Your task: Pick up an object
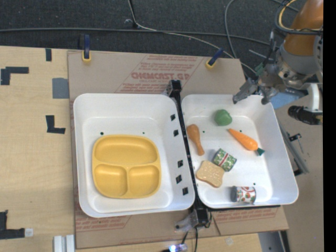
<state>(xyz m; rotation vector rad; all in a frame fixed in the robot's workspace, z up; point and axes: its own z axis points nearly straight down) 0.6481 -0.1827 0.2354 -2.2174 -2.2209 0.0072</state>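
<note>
The right bin holds several toy foods: a green ball, an orange carrot, a brown drumstick, a green patterned packet, a slice of bread and a small can on its side. My gripper hangs over the bin's far right corner, above and to the right of the green ball. Its two dark fingers are spread apart with nothing between them.
The left bin carries a yellow divided plate. A black divider strip runs between the bins. Clamps hold the cardboard at the back, and cables cross behind it.
</note>
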